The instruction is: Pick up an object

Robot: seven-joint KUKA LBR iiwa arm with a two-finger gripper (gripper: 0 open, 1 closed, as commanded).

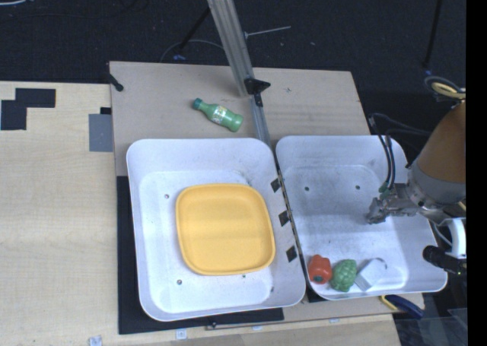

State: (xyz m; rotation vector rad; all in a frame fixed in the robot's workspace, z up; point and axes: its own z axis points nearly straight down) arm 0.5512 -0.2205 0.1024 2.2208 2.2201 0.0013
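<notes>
A yellow plate lies flat in the left bin. In the right bin, near its front edge, a red pepper-like toy sits beside a green lumpy toy, with a small grey block just right of them. My gripper hangs over the right side of the right bin, above and to the right of those toys. The arm with its orange band comes in from the right edge.
A green bottle lies on the bench behind the left bin. A slanted metal rail rises from the bench between the bins' far ends. Black clips line the seam between bins. Cables trail at the far right.
</notes>
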